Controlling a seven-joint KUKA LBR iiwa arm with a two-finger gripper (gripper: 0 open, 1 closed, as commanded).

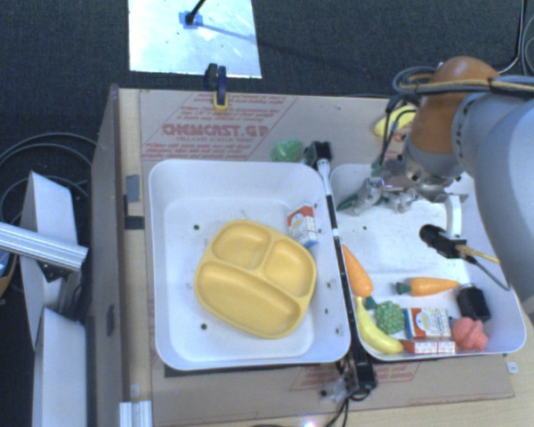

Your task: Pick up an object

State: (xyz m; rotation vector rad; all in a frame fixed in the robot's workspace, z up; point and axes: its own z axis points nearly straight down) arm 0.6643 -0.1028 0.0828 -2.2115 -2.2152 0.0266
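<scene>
1. The gripper (384, 196) hangs at the upper edge of the right bin (507, 332); whether it is apart or together I cannot tell, and nothing shows in its grasp.
2. Candidate objects crowd the lower right of the frame: carrot (427, 286), banana (374, 327), broccoli (390, 316).
3. Best choice, I judge: the carrot, lying apart from its neighbours.
4. Descend straight above it, straddling its narrow width, and avoid the bin wall.

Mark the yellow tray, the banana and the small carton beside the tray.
yellow tray (254, 278), camera view, centre ridge.
banana (374, 330), camera view, mid-curve.
small carton (303, 226), camera view, front face.
</scene>
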